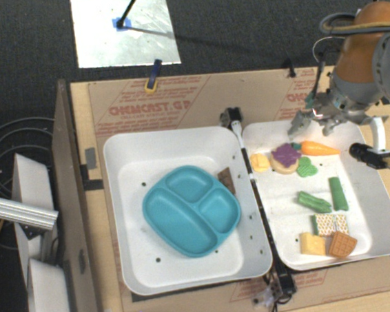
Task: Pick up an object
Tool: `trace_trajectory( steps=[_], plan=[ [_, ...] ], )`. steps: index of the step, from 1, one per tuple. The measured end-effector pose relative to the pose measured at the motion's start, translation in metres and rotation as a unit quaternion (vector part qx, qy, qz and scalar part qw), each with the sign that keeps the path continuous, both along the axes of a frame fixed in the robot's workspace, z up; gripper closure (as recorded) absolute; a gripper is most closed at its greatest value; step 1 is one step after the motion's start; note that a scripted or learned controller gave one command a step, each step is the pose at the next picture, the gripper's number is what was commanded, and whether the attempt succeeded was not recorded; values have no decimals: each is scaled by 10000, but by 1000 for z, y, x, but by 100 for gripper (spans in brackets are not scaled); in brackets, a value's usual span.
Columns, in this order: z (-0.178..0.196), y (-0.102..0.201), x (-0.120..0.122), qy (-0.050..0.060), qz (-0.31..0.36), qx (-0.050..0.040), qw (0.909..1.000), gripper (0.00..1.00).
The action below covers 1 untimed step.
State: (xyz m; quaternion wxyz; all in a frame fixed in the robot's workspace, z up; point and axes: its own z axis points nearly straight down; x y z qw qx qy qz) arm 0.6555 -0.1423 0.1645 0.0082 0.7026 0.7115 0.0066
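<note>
1. Gripper (314, 124): poised over the far edge of the right bin (389, 221), fingers spread apart, nothing between them.
2. Just beside it: carrot (319, 148), purple piece (285, 154), yellow piece (259, 162), green leafy piece (307, 168).
3. Mid-bin: two green sticks (314, 201) (337, 193).
4. Near edge: cheese wedge (312, 244), waffle (341, 244), checkered block (330, 223).
5. Left bin (126, 194): teal divided tray (190, 210), brown piece (227, 180) at its rim.

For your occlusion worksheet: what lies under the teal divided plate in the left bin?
A brown piece pokes out from beneath the teal plate at its right rim, resting on the left bin. How far it extends underneath is hidden by the plate.
</note>
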Motion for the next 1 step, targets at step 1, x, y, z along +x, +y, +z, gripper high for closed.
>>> trace_trajectory(
  steps=[1],
  plan=[
    [-52, 54, 10, 101, -16, 22, 9999, 0]
  ],
)
